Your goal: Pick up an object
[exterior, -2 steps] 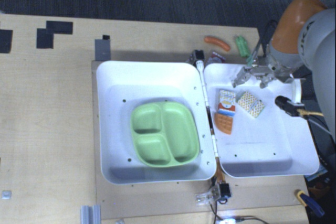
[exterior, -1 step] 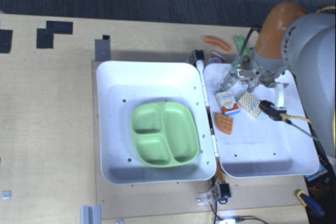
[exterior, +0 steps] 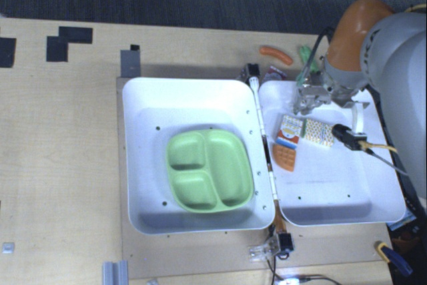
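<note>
Snack packets lay at the right bin's centre, a waffle piece at their six o'clock. At their twelve o'clock the hand hovered; whether spread or pressed together, I couldn't tell. A green tray sat in the left bin.

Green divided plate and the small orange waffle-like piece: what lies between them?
In the camera view, between the green divided plate and the orange piece run the two bins' adjoining white rims; otherwise only bare bin floor.
</note>
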Controlling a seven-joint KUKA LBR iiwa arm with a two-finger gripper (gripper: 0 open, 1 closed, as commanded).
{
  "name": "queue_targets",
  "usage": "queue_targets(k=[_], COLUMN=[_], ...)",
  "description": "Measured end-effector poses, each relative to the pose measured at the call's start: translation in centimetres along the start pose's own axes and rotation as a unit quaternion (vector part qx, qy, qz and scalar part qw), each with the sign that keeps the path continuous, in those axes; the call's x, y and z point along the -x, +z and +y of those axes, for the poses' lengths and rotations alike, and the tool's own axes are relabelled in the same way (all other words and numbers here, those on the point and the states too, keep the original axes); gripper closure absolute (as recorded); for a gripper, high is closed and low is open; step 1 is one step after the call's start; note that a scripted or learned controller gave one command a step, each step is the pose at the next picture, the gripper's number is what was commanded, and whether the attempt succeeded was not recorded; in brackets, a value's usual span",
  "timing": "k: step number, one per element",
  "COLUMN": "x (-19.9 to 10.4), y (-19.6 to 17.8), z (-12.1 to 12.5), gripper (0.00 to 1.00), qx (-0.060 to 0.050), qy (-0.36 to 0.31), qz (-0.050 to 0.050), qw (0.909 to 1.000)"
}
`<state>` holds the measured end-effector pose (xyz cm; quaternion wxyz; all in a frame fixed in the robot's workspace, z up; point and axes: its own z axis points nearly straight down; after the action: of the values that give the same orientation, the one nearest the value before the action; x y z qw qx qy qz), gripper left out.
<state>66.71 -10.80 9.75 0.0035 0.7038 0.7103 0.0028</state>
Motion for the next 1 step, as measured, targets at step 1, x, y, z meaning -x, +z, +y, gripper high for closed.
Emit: queue_targets(k=[1], x=[7.0], y=[1.19], z=[0.17], gripper=[1.0], qx=[-0.002], qy=[0.003], qz=[0.0], qw=[1.0])
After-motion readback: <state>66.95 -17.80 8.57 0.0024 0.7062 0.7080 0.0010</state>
